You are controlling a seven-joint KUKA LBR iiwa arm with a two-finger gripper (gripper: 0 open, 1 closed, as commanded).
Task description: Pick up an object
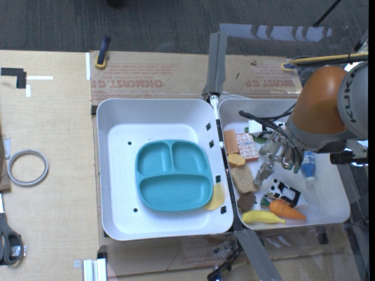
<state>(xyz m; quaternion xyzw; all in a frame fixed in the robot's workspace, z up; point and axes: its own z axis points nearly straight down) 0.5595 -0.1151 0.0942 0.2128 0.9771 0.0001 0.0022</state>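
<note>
Where the grey arm with its orange band (319, 101) reaches in from the right, the gripper (270, 167) hangs over the middle of the right bin (328, 215); its metal fingers point down and to the left, but whether they are open or closed cannot be told, and nothing is seen clamped between them.

Item 1: black-and-white toy (282, 191), just near of the gripper tips, lying flat.
Item 2: carrot (286, 209), orange, touching the near side of the black-and-white toy.
Item 3: banana (262, 217), yellow, against the near wall of the right bin, just left of the carrot.
Item 4: dark brown piece (246, 201), between the banana and the tan slice.
Item 5: tan bread-like slice (244, 179), left of the gripper.
Item 6: small yellow wedge (236, 160), just far of the tan slice.
Item 7: orange-brown block (229, 140), beside the bin's left wall.
Item 8: printed card (248, 146), pink and white, right of the block.
Item 9: blue-and-white object (308, 167), right of the gripper, partly under the arm.

Left bin (117, 122): 1 teal divided plate (174, 174), 3 compartments, centred; 1 pale yellow chip (217, 196) touching its near right edge.

Bench, far left: 1 grey ring (26, 167); 1 pair of scissors (9, 244) at the near left edge.
</note>
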